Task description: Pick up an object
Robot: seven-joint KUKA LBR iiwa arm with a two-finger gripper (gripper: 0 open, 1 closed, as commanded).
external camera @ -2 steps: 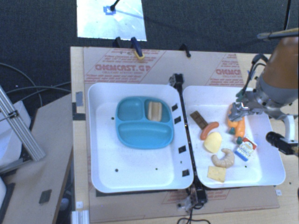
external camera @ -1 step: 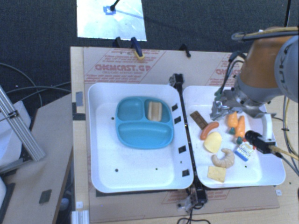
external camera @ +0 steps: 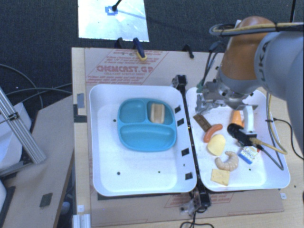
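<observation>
Two shallow white bins are carried side by side on the bench. A blue divided plate with a bread slice is held in the left bin. Toy foods are scattered in the right bin: sausage, carrot, shrimp, cheese. The hand is poised above the bin's far left corner; whether it is wide or narrow cannot be told.

A wooden bench bears two white bins side by side on cardboard
</observation>
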